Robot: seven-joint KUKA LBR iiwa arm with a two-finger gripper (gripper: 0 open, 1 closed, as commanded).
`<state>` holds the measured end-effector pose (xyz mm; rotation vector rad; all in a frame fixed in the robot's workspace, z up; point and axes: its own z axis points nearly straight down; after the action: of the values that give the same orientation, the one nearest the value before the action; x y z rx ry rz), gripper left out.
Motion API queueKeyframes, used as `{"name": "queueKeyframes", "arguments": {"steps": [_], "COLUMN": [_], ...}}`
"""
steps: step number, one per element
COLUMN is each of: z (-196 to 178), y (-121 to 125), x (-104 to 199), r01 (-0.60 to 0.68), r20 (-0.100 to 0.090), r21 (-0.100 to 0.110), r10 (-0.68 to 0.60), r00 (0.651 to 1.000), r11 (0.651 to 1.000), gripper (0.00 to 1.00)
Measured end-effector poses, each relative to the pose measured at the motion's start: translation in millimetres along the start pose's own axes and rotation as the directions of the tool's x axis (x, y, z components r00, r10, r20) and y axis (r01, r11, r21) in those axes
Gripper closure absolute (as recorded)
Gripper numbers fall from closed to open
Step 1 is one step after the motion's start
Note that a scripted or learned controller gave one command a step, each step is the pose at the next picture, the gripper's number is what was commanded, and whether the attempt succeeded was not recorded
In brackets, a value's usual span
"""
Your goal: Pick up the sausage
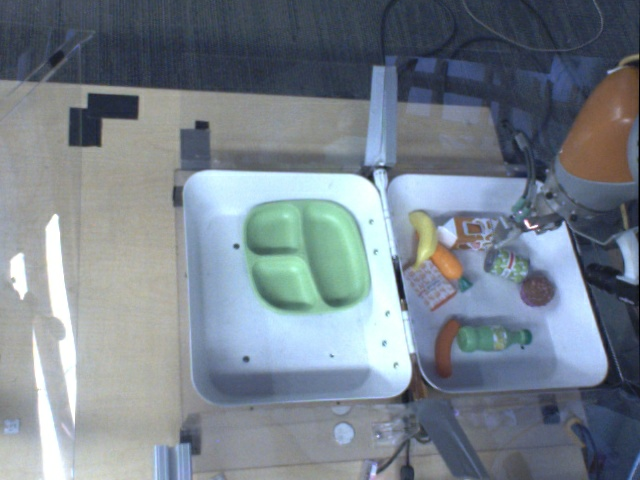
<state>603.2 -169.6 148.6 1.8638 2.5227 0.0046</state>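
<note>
Sausage (446, 346) seen lying in right bin (590, 363), near front edge, touching green bottle (492, 339). Not yet picked up. Gripper (528, 218) seen at far side of same bin, above can (507, 263), well apart from sausage. Gripper small and blurred; whether open or closed cannot be told. Nothing seen held. Whole pick left: gripper to be moved over sausage, lowered, closed, lifted.

Left bin (215, 268): I see plain white.
Tray (305, 254): pale green, mid-frame.
Right bin (580, 358): white too.
Banana (424, 236): yellow.
Carrot (447, 264): orange.
Sausage (445, 346): I read it as orange-red, lower right.
Bottle (491, 338): green with a yellow label.
Card (430, 285): white with red print.
Round piece (537, 289): dark maroon.
Table (100, 298): light wood, black marks at upper left.
</note>
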Motion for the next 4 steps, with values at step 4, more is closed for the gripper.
{"name": "queueKeyframes", "arguments": {"steps": [4], "z": [54], "y": [-94], "x": [45], "r01": [0.963], "r20": [0.007], "r21": [0.001], "r10": [-0.963], "r00": [0.269], "r11": [0.269], "gripper": [1.0]}}
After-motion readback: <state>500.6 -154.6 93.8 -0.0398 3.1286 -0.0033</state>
